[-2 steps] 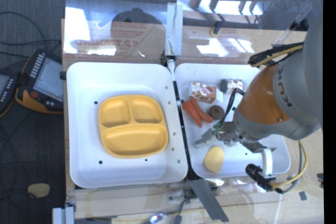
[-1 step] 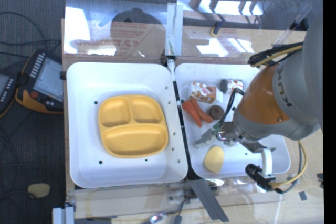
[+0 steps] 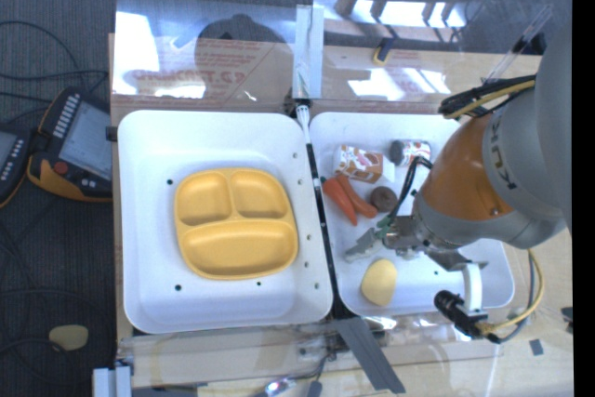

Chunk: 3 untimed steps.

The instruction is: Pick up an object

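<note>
Over the right bin [image 3: 502,288], the arm [image 3: 502,172] reaches in from the right side and bends down toward the objects. Its gripper [image 3: 372,242] hangs low in the middle of this bin, with the metal tips pointing to the left. I cannot tell from this slanted view if the tool is spread or pressed together, because the tips are thin, they overlap, and the wrist covers a part of them. I see nothing between them, so I judge that no object is taken yet.

Several candidates lie near the tool. A pale yellow lemon-like object [image 3: 378,282] rests just beside the gripper, on its near side. Two orange carrots [image 3: 349,198] lie along the left wall of the bin, a little farther away. A small dark round piece [image 3: 382,197] sits near them, just beyond the gripper. A packet with a red and white label [image 3: 360,164] and a small can [image 3: 409,151] stand at the far side of the bin.

The left bin [image 3: 139,293] holds a yellow divided plate [image 3: 236,222], flat in its middle, well apart from the arm.

The objects are scattered loosely, probably so the program can choose any of them. The lemon-like object seems the most likely target, but its round shape may slip out.
</note>
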Motion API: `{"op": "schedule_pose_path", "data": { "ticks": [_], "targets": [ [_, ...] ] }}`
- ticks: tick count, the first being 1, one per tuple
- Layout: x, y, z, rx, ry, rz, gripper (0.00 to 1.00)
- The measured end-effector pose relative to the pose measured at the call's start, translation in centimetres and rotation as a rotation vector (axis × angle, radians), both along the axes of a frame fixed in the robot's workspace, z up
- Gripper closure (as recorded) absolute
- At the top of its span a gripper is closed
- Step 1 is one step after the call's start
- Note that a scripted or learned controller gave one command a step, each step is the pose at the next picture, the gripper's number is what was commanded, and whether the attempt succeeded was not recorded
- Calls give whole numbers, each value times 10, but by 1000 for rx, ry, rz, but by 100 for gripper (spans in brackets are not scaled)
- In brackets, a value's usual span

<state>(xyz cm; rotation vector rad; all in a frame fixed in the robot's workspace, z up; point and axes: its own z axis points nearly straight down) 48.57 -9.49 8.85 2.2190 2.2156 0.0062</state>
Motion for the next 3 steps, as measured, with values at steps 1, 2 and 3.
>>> {"op": "schedule_pose_path", "data": {
  "ticks": [1,2,3],
  "targets": [
    [0,-1,0,2,1,4,0],
    [0,0,0,0,0,1,0],
    [0,0,0,0,0,1,0]
  ]
}}
